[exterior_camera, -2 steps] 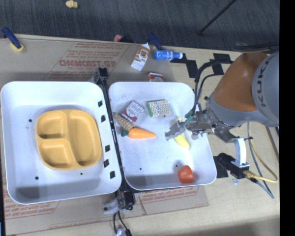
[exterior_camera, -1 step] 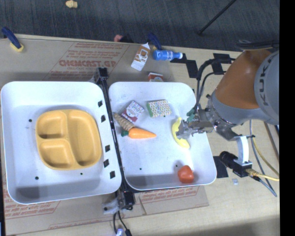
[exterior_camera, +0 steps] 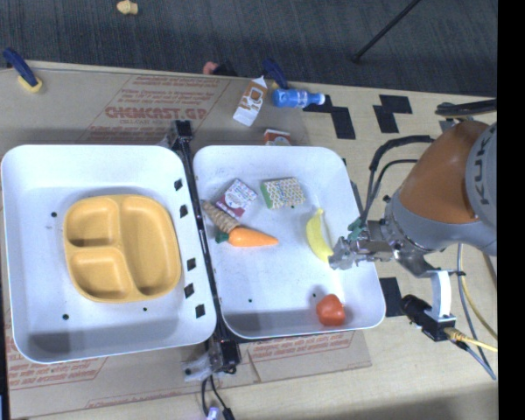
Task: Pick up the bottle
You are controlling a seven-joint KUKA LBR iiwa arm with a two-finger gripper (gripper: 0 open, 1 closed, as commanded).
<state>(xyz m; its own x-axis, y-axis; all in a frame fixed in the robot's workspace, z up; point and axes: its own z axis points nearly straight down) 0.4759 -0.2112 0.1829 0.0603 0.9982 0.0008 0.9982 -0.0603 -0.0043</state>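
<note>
A small blue bottle (exterior_camera: 290, 98) with a pale cap lies on its side on the bench, behind the right bin (exterior_camera: 271, 318) and outside it. My gripper (exterior_camera: 343, 256) hangs low over the right bin's right wall, just right of a yellow banana (exterior_camera: 318, 234). It is far from the blue bottle, and I see nothing held in it. A brown, ribbed, bottle-like thing (exterior_camera: 217, 220) lies in the right bin near its left wall, touching an orange carrot (exterior_camera: 252, 238).
The right bin also holds a green box (exterior_camera: 283, 192), a maroon and white carton (exterior_camera: 239, 197) and a red fruit (exterior_camera: 331, 310). A yellow divided plate (exterior_camera: 122, 245) sits in the left bin (exterior_camera: 26, 234). A small carton (exterior_camera: 250, 101) lies beside the blue bottle.
</note>
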